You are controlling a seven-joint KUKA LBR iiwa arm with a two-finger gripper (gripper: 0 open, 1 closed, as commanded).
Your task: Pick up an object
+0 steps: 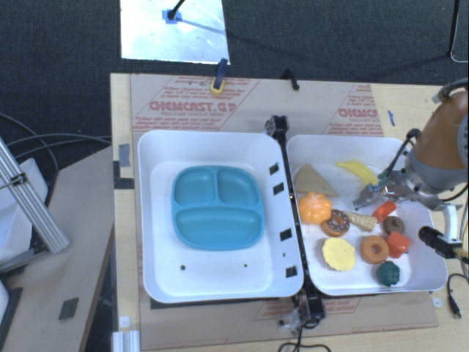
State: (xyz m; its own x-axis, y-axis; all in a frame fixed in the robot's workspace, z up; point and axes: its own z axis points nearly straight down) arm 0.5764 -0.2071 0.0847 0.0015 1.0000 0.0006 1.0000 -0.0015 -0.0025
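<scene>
Left bin: a blue divided plate is seated flat at its centre, compartments up. It is judged to be staged as a receiving dish; nothing is seen resting on it.

Right bin: the toy foods are crowded together here, judged to be the source pile. Noted from the left: a tan wedge; an orange pumpkin-like piece; a brown round piece touching it; a yellow disc below; a yellow banana near the back wall; a pale cone; an orange doughnut; a red piece; a dark green lump at the front; a small brown ring; a red-orange block.

The hand is lowered into the right bin from the right, tips between banana and cone, just beside the red piece. No item is seen between the fingers; whether they are spread or closed cannot be told.

Likely target (judgement): the cone, just below the tips. Its long axis is laid roughly left-right, slightly tilted, its narrow end apparently toward the right. The banana's long axis is run from upper left to lower right.
</scene>
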